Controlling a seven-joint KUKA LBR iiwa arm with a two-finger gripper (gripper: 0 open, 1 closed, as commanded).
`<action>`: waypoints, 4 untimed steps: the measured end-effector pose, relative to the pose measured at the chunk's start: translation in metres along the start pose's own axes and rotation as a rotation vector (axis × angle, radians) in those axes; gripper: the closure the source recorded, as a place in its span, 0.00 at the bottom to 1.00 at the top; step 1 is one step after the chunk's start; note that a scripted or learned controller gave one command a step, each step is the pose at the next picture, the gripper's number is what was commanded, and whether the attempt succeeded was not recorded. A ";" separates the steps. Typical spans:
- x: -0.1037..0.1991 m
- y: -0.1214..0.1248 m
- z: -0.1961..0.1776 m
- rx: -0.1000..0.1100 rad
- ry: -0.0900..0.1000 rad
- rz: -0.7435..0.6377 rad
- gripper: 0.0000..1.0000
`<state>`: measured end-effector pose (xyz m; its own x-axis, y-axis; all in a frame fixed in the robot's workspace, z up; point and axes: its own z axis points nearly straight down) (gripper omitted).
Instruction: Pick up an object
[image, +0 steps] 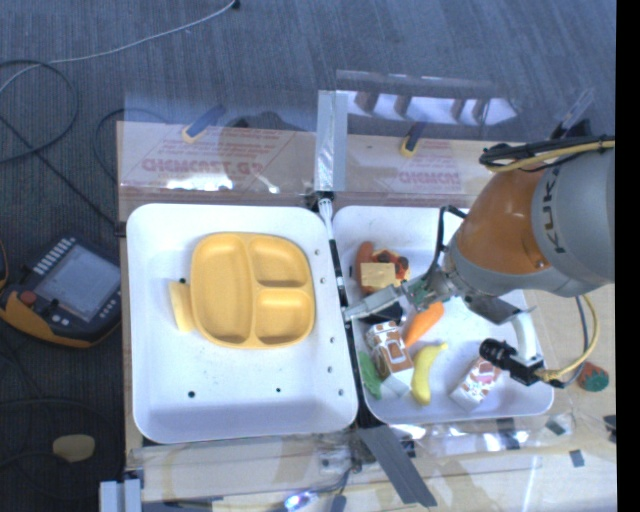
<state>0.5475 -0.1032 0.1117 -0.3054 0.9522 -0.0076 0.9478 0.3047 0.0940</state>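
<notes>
We take the carrot (425, 321) as the likeliest target: it lies just below and right of our gripper (385, 300), close by but not between the fingers. The banana (426, 371) sits further below, a small carton (478, 382) off to the lower right, a tan block (377, 275) just above. Whether our gripper is spread or closed we cannot tell. Far left sits the yellow plate (251, 288). Nothing is lifted yet; grasping and raising remain.

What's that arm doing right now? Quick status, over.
Gripper low in right bin, fingers hidden. Carrot and banana lie loose beside it. Toys crowd close.
</notes>
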 end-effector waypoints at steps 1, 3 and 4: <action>0.007 -0.007 -0.004 -0.016 -0.024 -0.013 0.00; 0.003 0.001 -0.003 -0.020 -0.016 -0.102 0.00; 0.001 0.002 0.000 0.005 0.001 -0.051 0.00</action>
<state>0.5490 -0.1020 0.1118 -0.3534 0.9354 -0.0109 0.9315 0.3530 0.0882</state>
